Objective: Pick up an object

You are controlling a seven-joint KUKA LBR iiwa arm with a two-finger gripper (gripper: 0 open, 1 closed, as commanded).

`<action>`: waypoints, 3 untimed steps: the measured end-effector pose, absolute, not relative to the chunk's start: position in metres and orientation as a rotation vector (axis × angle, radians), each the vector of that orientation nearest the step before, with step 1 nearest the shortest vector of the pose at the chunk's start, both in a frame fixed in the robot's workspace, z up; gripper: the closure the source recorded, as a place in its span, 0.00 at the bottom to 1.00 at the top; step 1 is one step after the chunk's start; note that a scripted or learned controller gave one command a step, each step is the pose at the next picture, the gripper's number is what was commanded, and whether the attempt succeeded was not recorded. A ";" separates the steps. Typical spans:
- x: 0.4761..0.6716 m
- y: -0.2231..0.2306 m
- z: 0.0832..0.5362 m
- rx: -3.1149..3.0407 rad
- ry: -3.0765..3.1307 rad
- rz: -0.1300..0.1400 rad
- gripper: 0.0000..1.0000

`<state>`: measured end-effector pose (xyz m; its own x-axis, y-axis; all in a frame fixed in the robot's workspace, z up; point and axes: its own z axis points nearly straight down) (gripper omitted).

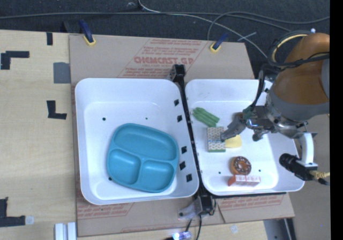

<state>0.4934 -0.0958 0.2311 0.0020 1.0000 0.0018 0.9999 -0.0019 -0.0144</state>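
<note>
Yellow and soft-looking, a small wedge-shaped block (pixel 233 142) lies near the middle of the right-hand shallow white bin (pixel 268 184), just under the tips of the dark two-finger gripper (pixel 231 130). The gripper's tips sit above the gap between that block and a small square pad with a green-and-white speckled face (pixel 215 139), which rests just left of the block, touching or nearly touching it. Whether the gripper is parted or closed cannot be told at this angle, and nothing is visibly held. Up and to the left lies a green ridged oblong piece (pixel 206 116), apart from the pad. Toward the bin's near edge sit a round brown doughnut-like toy (pixel 240 165) and, just below it, a flat red-and-white packet (pixel 245 180). The left-hand white bin (pixel 91 94) holds a blue plastic divided tray (pixel 142 157).
</note>
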 end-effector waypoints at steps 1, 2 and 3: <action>0.496 -0.096 0.237 -2.218 -2.222 0.002 0.00; 0.503 -0.092 0.189 -2.218 -2.220 0.006 0.00; 0.508 -0.094 0.144 -2.218 -2.219 0.006 0.00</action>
<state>0.5079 -0.0944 0.1442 -0.0002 1.0000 0.0003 1.0000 0.0002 -0.0055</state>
